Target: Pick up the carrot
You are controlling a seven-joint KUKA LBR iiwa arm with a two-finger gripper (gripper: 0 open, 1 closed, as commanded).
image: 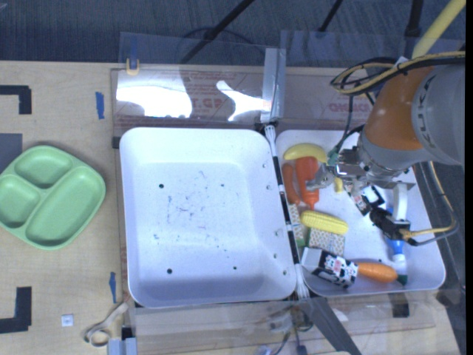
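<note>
The carrot [375,272], orange with a green end pointing right, lies flat near the front edge of the right bin [432,272]. It sits just right of a black-and-white cow toy [334,266]. My gripper [334,170] hangs over the back half of that bin, beside an orange-red pepper [298,180], well behind the carrot and apart from it. The grey arm with its orange band [395,117] comes in from the right above it.
The right bin also holds a yellow fruit [304,151], a corn cob [324,221], a speckled block [326,239] and a small blue-and-white item [397,248]. The left bin [199,205] lies alongside. A green divided plate [48,194] sits far left on the bench.
</note>
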